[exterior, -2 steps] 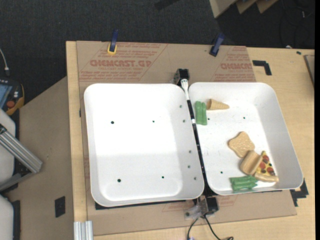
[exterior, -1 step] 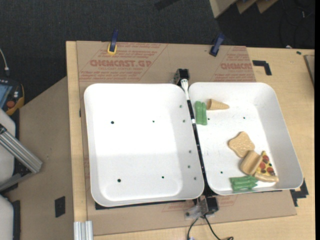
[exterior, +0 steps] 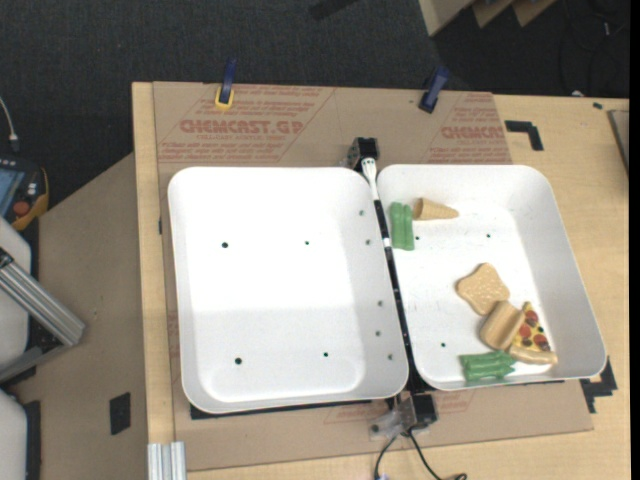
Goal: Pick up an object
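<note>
White plastic walls ring both bins on the surface [exterior: 300, 108]: the left bin [exterior: 200, 288] has open room, while the right bin [exterior: 560, 238] holds six toy foods. Nearest, a green piece [exterior: 487, 367] hugs the front rim, just beside a pizza slice [exterior: 531, 335] and a bread roll [exterior: 497, 324], then a toast slice [exterior: 482, 286] mid-bin. Farthest, a green stick [exterior: 401, 225] lies along the dividing wall, a cone-shaped piece [exterior: 433, 209] beside it; the pincer's state cannot be told.
</note>
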`<action>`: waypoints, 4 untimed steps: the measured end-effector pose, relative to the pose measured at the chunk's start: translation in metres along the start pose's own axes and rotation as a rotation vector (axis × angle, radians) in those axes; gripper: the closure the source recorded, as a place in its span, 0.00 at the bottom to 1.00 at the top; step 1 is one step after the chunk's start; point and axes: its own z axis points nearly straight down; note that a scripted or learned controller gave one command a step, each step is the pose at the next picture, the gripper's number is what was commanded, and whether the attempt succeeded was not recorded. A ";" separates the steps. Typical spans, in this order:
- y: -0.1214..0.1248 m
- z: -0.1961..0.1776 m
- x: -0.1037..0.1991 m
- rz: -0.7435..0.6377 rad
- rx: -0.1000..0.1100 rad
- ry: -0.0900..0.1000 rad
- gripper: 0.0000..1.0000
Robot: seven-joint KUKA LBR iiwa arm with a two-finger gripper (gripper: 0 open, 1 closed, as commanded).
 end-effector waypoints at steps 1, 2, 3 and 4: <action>0.001 -0.011 0.000 -0.001 -0.006 -0.004 1.00; 0.002 -0.022 -0.001 -0.002 -0.010 -0.007 1.00; 0.003 -0.033 -0.001 -0.003 -0.016 -0.011 1.00; 0.004 -0.044 -0.001 -0.004 -0.021 -0.015 1.00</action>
